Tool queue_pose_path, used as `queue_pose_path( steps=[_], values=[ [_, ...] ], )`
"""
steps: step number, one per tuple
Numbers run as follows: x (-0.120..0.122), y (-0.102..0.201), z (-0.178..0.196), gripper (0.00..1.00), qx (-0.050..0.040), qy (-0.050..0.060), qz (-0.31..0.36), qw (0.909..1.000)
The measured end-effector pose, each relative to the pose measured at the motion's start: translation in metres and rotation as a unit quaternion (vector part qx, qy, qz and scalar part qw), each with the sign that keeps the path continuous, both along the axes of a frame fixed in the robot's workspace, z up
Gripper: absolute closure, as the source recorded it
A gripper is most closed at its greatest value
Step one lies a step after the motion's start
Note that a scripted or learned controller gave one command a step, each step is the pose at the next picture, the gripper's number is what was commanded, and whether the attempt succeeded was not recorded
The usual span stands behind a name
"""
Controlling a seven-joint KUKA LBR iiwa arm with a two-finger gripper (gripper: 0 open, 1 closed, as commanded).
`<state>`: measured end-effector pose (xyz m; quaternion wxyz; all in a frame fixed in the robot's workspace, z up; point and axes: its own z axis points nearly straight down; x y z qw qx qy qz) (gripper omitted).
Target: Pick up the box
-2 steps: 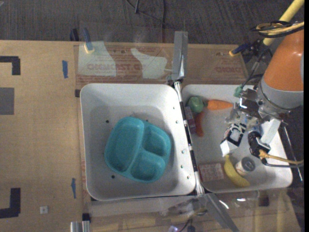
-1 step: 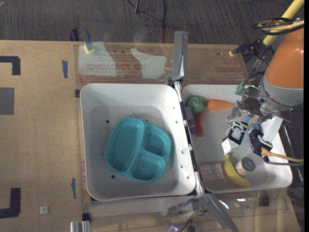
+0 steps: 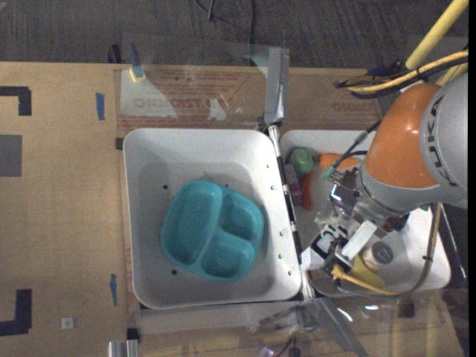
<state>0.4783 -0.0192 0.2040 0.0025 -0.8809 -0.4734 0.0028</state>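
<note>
My gripper hangs low over the front left part of the right bin, with the grey and orange arm covering much of that bin. A yellow flat thing lies just right of the gripper tip, partly under it. Next to it sits a grey round thing. A narrow dark red thing, possibly the box, lies along the bin's left wall. I cannot tell which of these is the box, and nothing shows between the fingers.
A green thing and an orange thing lie at the back of the right bin. The left bin holds a teal divided plate. A metal divider separates the bins.
</note>
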Motion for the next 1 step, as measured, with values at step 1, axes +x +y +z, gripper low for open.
queue_pose_path(
  steps=[1],
  values=[
    [0.0719,-0.0632,0.1021,1.00,-0.0013,-0.003,-0.037,0.9993]
  ],
)
